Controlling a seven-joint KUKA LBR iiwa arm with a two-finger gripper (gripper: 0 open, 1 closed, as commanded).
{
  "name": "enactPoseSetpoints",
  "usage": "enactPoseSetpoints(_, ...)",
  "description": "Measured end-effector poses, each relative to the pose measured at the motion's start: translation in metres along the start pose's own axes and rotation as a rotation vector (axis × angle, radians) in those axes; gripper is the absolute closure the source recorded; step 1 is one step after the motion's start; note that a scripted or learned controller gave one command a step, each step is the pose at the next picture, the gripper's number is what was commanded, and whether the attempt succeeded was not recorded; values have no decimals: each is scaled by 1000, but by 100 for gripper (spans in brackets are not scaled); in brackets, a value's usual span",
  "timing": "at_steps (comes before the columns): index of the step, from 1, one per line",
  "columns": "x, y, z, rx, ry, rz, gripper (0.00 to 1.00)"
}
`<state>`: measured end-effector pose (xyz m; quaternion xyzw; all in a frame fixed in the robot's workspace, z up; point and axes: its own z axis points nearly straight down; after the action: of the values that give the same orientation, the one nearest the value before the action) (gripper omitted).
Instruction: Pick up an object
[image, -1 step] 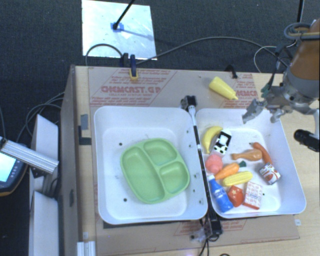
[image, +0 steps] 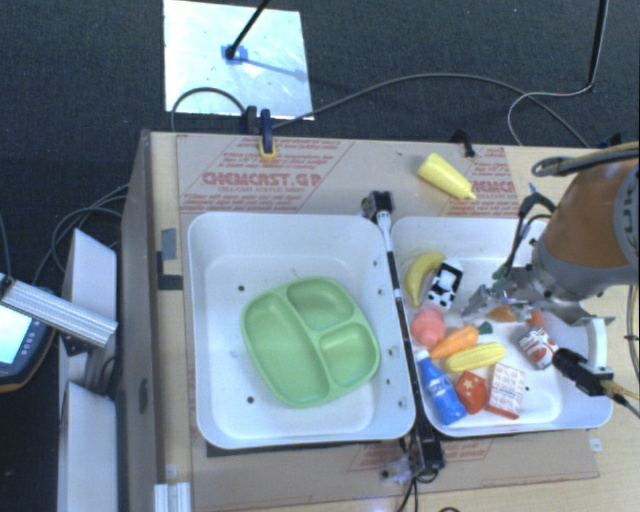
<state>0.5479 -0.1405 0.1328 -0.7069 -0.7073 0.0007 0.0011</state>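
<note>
My arm reaches over the right bin (image: 575, 415); my tool (image: 497, 296) hangs low among the toys, grip state indeterminable. Nothing is seen lifted, so the pick remains outstanding. Left bin: green divided plate (image: 310, 340). Crowding the nearest candidate, the carrot (image: 455, 341): banana (image: 423, 274), blue bottle (image: 440, 390).
</note>
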Motion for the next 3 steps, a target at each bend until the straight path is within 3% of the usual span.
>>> enactPoseSetpoints(1,43,-19,42,-3,0,-2,0)
enactPoseSetpoints(2,48,-15,49,-4,0,-1,0)
enactPoseSetpoints(3,54,-38,49,-5,-1,-1,0)
